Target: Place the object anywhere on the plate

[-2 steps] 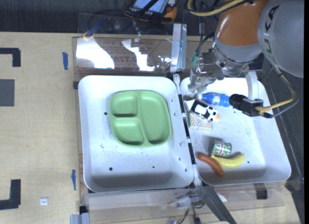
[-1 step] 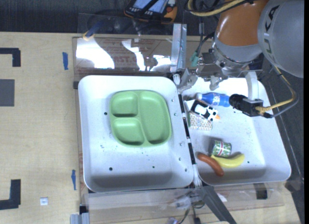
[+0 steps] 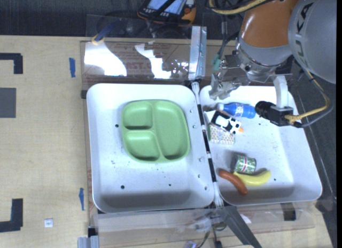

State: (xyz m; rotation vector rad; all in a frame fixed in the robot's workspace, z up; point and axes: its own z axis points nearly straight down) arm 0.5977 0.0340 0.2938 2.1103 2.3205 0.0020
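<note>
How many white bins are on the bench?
2. The left bin holds the green plate; the right bin holds the toys, under the arm.

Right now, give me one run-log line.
gripper: over right bin's far-left corner, nothing seen held | green plate: left bin, bare | bottle: right bin

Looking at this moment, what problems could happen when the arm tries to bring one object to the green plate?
1. The objects in the right bin lie close together: the banana touches the sausage and the small cup, so a grasp may catch or push a neighbour.
2. The gripper hangs near the wall between the bins, beside the blue bottle; descending there, it might strike that wall.
3. The green plate has raised dividers, so a round object could roll.
</note>
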